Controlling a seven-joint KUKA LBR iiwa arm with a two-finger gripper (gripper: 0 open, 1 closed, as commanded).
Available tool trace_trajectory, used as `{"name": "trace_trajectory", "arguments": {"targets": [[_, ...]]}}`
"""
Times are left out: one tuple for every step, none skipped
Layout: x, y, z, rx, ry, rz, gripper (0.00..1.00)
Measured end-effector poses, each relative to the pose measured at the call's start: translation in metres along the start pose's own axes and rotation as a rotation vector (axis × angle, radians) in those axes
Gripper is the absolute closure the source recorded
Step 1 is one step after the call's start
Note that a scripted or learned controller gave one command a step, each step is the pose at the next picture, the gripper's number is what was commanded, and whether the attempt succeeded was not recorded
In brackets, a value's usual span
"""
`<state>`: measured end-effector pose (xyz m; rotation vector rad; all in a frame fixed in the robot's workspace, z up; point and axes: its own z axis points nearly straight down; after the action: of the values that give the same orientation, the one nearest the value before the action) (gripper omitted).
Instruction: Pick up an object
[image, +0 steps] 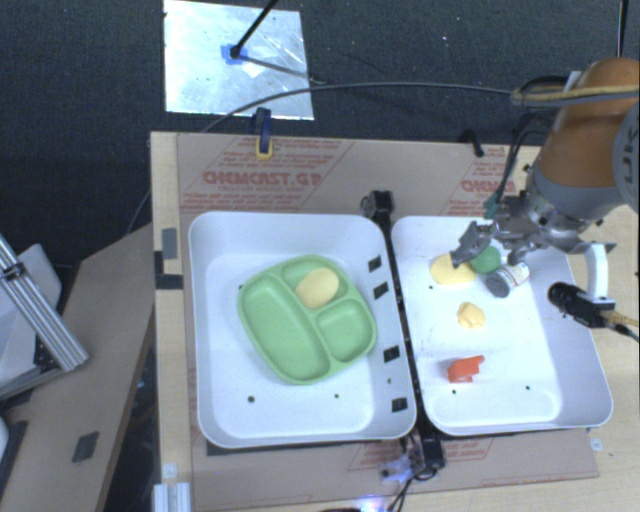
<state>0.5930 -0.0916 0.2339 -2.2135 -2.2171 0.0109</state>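
Right bin (560, 400): orange piece (465, 368) nearest, small yellow lump (471, 316) behind it, larger yellow piece (451, 270) farther back. End effector (486, 256) over a green object (487, 260); grip state unclear. Left bin (215, 300): green tray (300, 335), yellow item (318, 287).

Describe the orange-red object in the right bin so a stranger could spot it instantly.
Start at the right-hand white bin. Look toward its near edge, below the small yellow piece in the middle. The orange-red object lies there alone, the one red-toned thing among yellow and green items.
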Motion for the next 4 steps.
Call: {"name": "trace_trajectory", "arguments": {"targets": [[0.0, 0.002, -0.007, -0.013, -0.001, -0.002, 0.0], [0.006, 0.004, 0.054, -0.007, -0.001, -0.001, 0.0], [0.005, 0.002, 0.097, -0.008, -0.001, 0.001, 0.0], [0.005, 0.003, 0.148, -0.01, -0.001, 0.001, 0.0]]}}
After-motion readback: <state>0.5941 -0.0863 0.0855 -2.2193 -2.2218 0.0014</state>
